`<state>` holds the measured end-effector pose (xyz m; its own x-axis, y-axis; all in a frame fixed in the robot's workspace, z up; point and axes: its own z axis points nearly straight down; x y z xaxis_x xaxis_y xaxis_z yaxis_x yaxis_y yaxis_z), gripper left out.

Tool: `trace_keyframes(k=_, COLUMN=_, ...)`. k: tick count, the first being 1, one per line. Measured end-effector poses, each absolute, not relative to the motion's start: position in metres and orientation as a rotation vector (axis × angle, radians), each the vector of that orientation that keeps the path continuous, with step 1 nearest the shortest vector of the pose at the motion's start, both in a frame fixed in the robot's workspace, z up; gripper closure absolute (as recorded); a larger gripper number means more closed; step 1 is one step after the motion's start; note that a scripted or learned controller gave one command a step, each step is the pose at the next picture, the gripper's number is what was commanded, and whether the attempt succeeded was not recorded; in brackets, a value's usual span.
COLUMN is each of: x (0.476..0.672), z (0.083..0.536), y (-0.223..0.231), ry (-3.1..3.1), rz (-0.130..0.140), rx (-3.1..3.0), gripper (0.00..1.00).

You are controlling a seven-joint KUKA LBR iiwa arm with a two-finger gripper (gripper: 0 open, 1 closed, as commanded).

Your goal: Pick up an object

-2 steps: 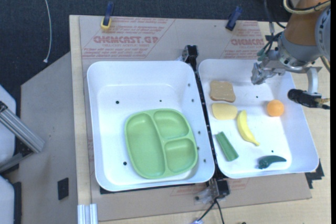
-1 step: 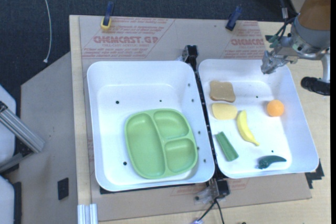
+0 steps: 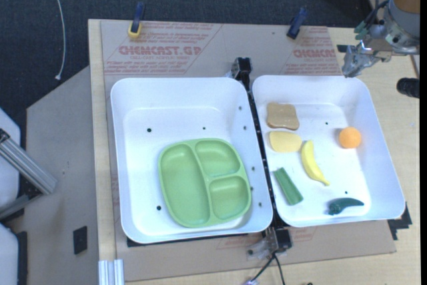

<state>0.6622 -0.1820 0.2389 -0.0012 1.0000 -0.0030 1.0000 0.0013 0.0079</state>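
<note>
Bench (image 3: 167, 50): one, its board top printed with red lettering, two clamps on the far edge.

Bins: two, white, shallow, side by side. Left bin (image 3: 133, 110) carries one green divided plate (image 3: 203, 180) with three compartments. Right bin (image 3: 380, 137), taken here as the landmark, carries all the loose items.

Arm: one, reaching in at the right bin's far right corner. Its end effector (image 3: 353, 63) hangs just outside that corner's rim, over the bench and not over the bin floor. Whether its tips stand apart or together I cannot tell at this size; nothing is seen between them.

Loose items, six, one of each:
- Yellow banana (image 3: 313, 163), centre of the right bin, long axis running from far to near with a slight lean toward the right.
- Green strip (image 3: 289, 185), near left of the bin, long axis also far to near.
- Dark green pepper-like piece (image 3: 343, 205), near right, lying crosswise.
- Brown bread slice (image 3: 283, 116), far left.
- Pale yellow piece (image 3: 285, 141), just nearer than the bread.
- Orange ball (image 3: 349, 137), right side of the bin.

Governing relation: every candidate lies nearer and lower than the end effector. The orange ball looks the closest, almost straight toward the viewer from it; the banana lies farther in, toward the left.
</note>
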Motion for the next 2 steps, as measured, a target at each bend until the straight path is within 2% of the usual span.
trace_keyframes(k=1, x=0.663, z=0.262, y=-0.182, ry=2.219, rz=0.004, rx=2.216, gripper=1.0)
trace_keyframes(k=2, x=0.634, z=0.256, y=-0.14, ry=2.227, rz=-0.003, rx=2.221, gripper=1.0)
